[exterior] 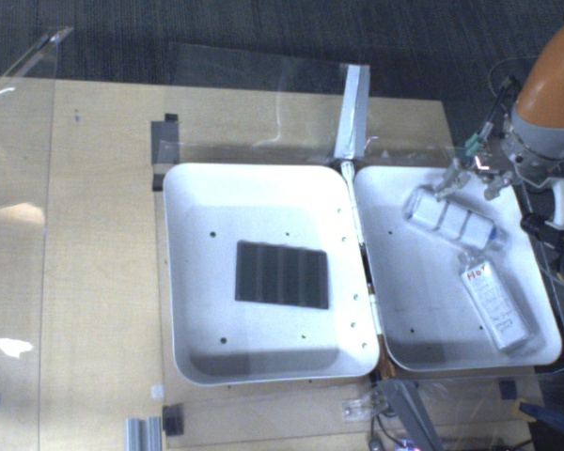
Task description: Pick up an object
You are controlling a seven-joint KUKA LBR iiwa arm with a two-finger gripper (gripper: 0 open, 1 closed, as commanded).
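The tool [473, 169] hangs over the far right part of the right bin [423, 341], beneath the arm's orange band [552, 83], and its thin fingers reach down just beside the upper end of a clear plastic pack [448, 220]; whether they stand apart or together cannot be told, and nothing is seen gripped between them. The pack lies in the far half of the right bin, its near-left end close under the tool, its long axis running at a slant from upper left to lower right. Touching or almost touching its lower right end is a second thing, a clear flat packet with a white and red label [494, 303], which lies along the bin's right side with its long axis running from upper left down to the near right corner. The left bin [193, 252] holds a dark ribbed rectangular pad [282, 274] lying flat near its middle, its long sides running left to right. Both bins sit side by side on a pale wooden tabletop [85, 280], with a transparent sheet [19, 158] over its left part. Beyond the tabletop is dark grey carpet [263, 7].
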